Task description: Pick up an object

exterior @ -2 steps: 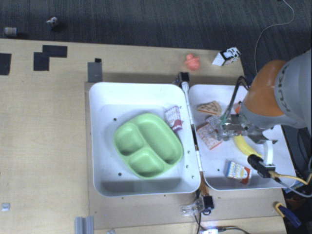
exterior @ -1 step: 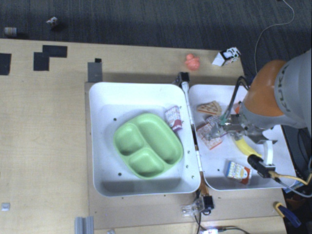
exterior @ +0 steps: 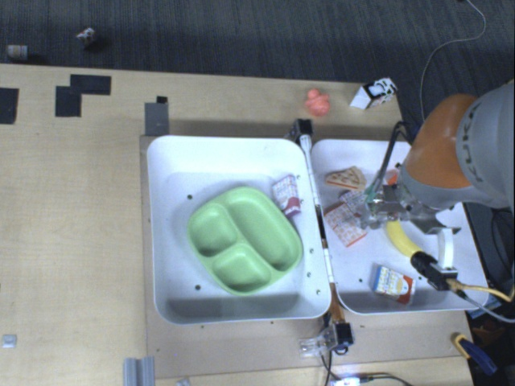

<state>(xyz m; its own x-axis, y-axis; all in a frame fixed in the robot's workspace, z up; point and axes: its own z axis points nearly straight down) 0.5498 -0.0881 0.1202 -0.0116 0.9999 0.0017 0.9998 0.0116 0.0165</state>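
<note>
I'm seeing the gripper point(exterior: 372, 213) hanging over the right bin point(exterior: 354, 292), beside the crumpled packet point(exterior: 348, 223) and banana point(exterior: 402, 240); I can't tell its grip. The left bin point(exterior: 165, 215) is holding a green tray point(exterior: 244, 238), crowding its middle.

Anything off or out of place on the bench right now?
Two things lie outside the bins: a small pink lumpy object and a black-and-white box, both on the wooden bench behind the right white bin. Nothing looks spilled or broken.
</note>
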